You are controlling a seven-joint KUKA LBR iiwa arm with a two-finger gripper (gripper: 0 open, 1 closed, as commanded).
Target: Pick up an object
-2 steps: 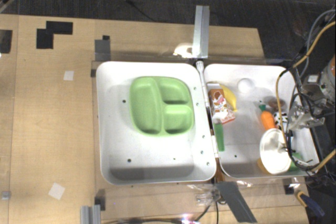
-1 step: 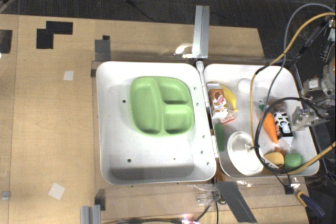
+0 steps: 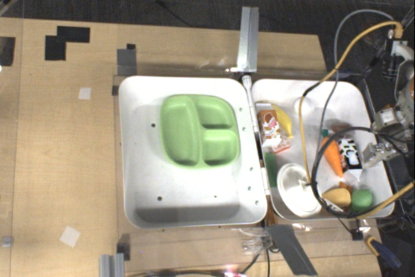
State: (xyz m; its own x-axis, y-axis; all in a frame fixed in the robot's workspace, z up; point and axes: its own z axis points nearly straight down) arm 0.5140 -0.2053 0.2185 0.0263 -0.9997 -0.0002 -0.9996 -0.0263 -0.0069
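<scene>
Grey metal arm point(image 3: 394, 120) at right edge — looped black and yellow cables point(image 3: 324, 133); pale fittings.

On my bench, the left bin point(image 3: 139, 201) carries a divided tray point(image 3: 198, 130) near its middle. The right bin point(image 3: 353, 95) crowds a packet point(image 3: 271, 130) by its left wall, a bowl point(image 3: 295, 188) at the front edge, a carrot point(image 3: 333, 157) behind two round fruits point(image 3: 350, 196) in the front right corner

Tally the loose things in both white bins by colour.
Green: 3 - divided green plastic tray, round green ball, small dark green item
Orange: 1 - orange carrot
Yellow: 2 - yellow lemon, yellow banana
White: 1 - white cup
Mixed: 2 - red-and-white packet, black-and-white box
Total: 9
</scene>
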